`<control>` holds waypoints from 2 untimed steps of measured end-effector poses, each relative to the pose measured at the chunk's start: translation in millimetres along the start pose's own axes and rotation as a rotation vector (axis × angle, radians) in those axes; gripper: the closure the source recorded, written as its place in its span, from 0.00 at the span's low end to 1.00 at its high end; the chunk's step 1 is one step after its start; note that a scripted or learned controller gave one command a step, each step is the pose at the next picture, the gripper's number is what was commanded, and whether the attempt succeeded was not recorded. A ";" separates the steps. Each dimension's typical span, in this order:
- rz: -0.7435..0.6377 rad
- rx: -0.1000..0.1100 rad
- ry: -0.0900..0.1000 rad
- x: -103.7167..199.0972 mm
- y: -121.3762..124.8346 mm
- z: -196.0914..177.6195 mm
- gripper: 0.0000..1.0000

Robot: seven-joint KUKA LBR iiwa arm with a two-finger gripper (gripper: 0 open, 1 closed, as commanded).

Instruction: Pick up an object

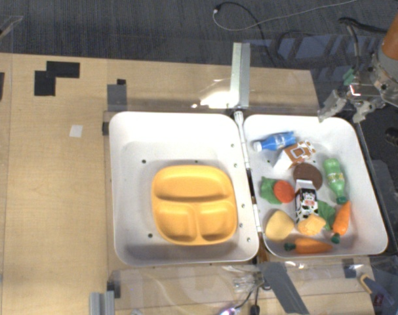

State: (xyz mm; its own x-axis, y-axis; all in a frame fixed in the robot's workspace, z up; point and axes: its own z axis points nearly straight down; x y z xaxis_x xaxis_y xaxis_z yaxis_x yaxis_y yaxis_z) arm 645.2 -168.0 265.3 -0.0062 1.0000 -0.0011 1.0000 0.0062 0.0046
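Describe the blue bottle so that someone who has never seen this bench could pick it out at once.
Of the two white bins, take the right bin, the one crowded with toy food, not the one that holds the yellow tray. Look in its far left corner, near the divider between the bins. The blue bottle lies there on its side, the only blue thing among green, orange and brown pieces.

We look down on a light wooden desk (48, 195). Two shallow white bins sit on it side by side, touching along a central seam: the left bin (130, 176) and the right bin (362, 169). Black shapes (54, 76) mark the desk's far left, near a small pale square (76, 131).
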 end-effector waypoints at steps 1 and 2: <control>-0.058 -0.001 0.000 42.1 12.7 10.6 0.00; -0.064 -0.007 -0.002 43.1 14.5 -2.1 1.00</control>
State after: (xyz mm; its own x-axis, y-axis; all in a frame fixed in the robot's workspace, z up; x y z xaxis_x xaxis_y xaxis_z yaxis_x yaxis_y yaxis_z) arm 659.4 -124.9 267.4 -0.0706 0.9975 -0.0040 0.9974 0.0707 0.0115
